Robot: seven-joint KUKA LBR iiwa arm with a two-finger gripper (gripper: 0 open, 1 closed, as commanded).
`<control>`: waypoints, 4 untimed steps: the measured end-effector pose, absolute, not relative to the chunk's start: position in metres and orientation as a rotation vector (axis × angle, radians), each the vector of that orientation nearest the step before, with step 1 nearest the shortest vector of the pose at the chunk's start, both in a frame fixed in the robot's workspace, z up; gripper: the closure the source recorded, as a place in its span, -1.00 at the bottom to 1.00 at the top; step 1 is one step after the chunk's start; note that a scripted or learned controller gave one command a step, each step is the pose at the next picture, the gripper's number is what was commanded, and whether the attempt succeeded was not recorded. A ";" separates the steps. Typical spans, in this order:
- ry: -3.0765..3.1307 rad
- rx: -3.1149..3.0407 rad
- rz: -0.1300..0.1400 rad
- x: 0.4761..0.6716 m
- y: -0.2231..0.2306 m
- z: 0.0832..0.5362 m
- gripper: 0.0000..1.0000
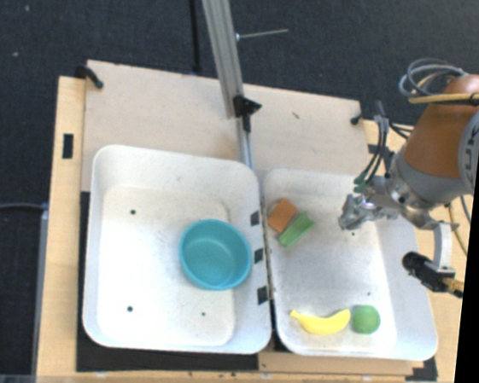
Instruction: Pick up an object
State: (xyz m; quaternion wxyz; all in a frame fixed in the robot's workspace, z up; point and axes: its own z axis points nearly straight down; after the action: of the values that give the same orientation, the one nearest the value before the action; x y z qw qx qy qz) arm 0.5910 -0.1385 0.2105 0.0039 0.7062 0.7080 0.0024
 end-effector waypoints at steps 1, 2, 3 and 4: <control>2.222 2.218 0.001 0.592 -0.139 0.205 1.00; 2.228 2.213 0.005 0.582 -0.092 0.223 1.00; 2.230 2.214 0.003 0.580 -0.043 0.220 1.00; 2.230 2.214 0.001 0.572 0.010 0.217 1.00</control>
State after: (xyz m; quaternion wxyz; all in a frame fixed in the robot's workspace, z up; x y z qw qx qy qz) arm 0.5715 0.0103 0.2171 -0.0005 0.7045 0.7097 0.0004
